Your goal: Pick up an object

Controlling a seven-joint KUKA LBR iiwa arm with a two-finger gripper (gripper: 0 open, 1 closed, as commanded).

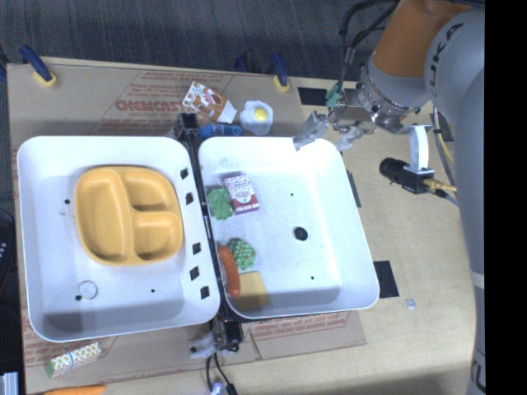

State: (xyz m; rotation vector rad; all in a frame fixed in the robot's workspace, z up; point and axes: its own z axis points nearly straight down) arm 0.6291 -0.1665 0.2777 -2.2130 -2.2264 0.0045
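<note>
My gripper (327, 134) hovers over the far right corner of the right bin (329, 212), its two fingers spread apart and nothing between them. Along the bin's left side lie a small red and white carton (240, 193), a green leafy piece (219, 203), a green broccoli-like piece (242, 253), an orange carrot-like stick (230, 271) and a yellow block (252, 287). All of them sit well to the left of the gripper and nearer the front.
The left bin (49, 245) holds a yellow divided tray (129, 214). Behind the bins lie a snack packet (203, 99), a blue item (218, 130) and a white and yellow egg-like toy (257, 116). A black dot (300, 234) marks the right bin's floor.
</note>
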